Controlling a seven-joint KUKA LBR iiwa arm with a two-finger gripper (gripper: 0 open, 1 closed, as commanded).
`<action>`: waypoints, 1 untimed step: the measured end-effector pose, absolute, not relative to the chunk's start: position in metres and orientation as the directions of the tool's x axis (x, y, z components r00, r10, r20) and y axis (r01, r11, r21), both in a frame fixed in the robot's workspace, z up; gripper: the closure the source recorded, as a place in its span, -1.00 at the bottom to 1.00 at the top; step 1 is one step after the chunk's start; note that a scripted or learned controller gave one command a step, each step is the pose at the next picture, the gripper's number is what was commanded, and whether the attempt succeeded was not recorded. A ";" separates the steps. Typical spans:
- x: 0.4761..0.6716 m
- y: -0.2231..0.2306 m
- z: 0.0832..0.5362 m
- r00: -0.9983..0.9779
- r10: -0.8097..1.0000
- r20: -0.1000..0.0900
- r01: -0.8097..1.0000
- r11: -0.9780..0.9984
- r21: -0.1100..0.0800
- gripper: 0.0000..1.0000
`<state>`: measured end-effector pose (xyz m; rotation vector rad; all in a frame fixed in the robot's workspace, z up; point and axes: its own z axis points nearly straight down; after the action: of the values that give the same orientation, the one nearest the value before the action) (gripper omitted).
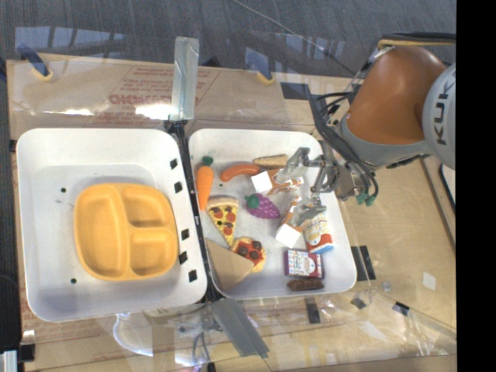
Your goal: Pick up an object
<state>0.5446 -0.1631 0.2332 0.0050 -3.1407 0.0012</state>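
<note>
Right now the hand [304, 186] hangs low in the right bin [341, 242], fingers spread. Toy grapes [264, 206] lie just beside it, untouched.

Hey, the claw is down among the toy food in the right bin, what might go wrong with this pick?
The claw sits in a tight cluster: closing could catch the white cube or milk carton together, or pinch only an edge that slips free. Its fingers may also shove the grapes aside.

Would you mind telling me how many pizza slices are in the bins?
2, both in the right bin: one pizza slice near the carrot, another just below it. Others may hide under the gripper.
</note>
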 end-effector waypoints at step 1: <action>0.581 -0.182 0.096 -1.000 -0.001 0.010 0.000 1.000 0.004 -1.00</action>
<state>0.5807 -0.1824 0.0964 0.0008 -3.1314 -0.0056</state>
